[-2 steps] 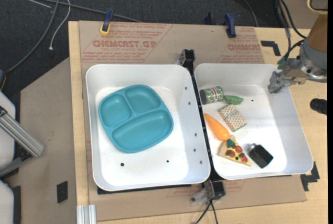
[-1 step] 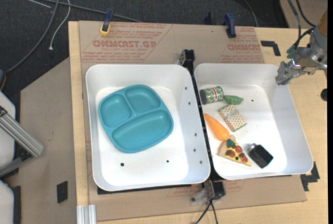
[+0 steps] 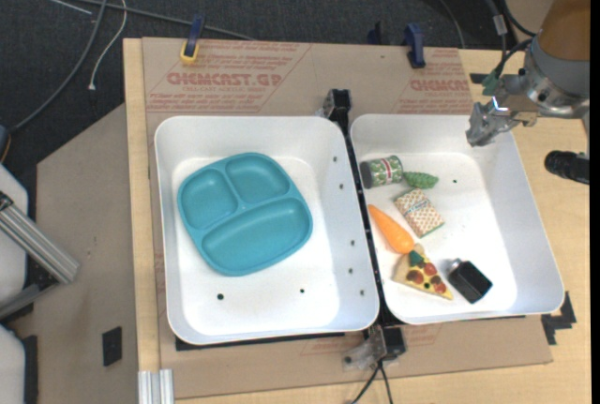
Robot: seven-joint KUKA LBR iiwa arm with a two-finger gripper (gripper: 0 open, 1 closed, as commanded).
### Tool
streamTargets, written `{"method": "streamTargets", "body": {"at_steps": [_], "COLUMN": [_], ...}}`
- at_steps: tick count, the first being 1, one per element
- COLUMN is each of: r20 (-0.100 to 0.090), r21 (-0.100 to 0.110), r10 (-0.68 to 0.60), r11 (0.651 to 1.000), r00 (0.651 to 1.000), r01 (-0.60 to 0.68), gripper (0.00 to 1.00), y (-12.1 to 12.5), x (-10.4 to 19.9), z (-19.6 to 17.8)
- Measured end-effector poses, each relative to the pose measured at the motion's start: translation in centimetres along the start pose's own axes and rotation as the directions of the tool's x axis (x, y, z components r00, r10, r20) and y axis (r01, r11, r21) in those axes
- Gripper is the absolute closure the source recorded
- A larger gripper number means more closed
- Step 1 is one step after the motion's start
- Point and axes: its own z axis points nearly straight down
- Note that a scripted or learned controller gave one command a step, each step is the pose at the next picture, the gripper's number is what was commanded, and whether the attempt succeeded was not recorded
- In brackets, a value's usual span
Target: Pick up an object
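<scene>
A: Status on the pick?

B: Not started, judging by the layout. Everything lies loose in the right shallow white bin [image 3: 534,233]. Near to far: black blocky piece [image 3: 470,281] and toy pizza slice with red and green toppings [image 3: 422,273] at the front, nearly touching. Then the orange toy carrot [image 3: 391,228], then a small patterned box-shaped packet [image 3: 419,212] just beside it. Behind those, a green-labelled can lying on its side [image 3: 382,171] with a small green vegetable-like piece [image 3: 421,178] against it.

A: Left bin?

B: Left shallow white bin [image 3: 178,280] has a teal plastic divided plate [image 3: 246,213], flat.

A: Gripper?

B: Grey two-finger gripper [image 3: 481,127] sits over the right bin's far right corner, well apart from every item. Can't tell whether it's open or closed at this angle. Nothing visible in it.

A: So what's left?

B: All of it: choose a target, descend, grasp, lift.
</scene>
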Motion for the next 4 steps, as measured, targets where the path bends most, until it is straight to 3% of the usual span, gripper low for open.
{"method": "streamTargets", "body": {"at_steps": [3, 4], "r20": [0.000, -0.001], "r21": [0.002, 0.008], "r10": [0.001, 0.000], "r11": [1.000, 1.000], "r00": [1.000, 1.000], "r01": [-0.001, 0.000], "gripper": [1.00, 1.00], "y": [2.6, 2.0], "x": [16.1, 21.7], "z": [-1.0, 0.6]}}
